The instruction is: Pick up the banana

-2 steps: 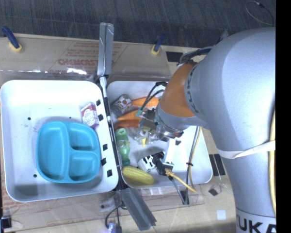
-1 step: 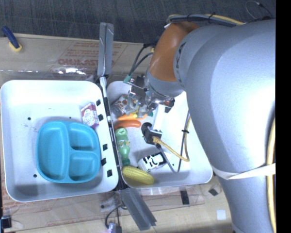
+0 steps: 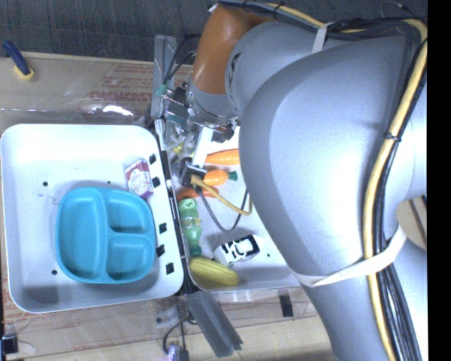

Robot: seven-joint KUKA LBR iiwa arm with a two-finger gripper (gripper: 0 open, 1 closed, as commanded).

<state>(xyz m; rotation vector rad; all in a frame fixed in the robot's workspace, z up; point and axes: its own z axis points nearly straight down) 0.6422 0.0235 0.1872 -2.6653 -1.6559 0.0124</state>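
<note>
Blue plate (image 3: 105,235) (white bin (image 3: 30,145))

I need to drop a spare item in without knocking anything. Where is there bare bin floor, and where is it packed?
Free: the left bin has bare floor above the blue divided plate, left of the small packet. Crowded: the right bin's visible strip holds the carrot, green bottle, black-and-white item and corn cob, with the gripper above.

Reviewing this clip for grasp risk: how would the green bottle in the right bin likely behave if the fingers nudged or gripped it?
The green bottle lies on its side, so a nudge would probably roll it. It looks like smooth plastic, likely slippery and light. It sits crowded beside the corn cob and the bin wall, so it may bump them rather than travel far.
</note>
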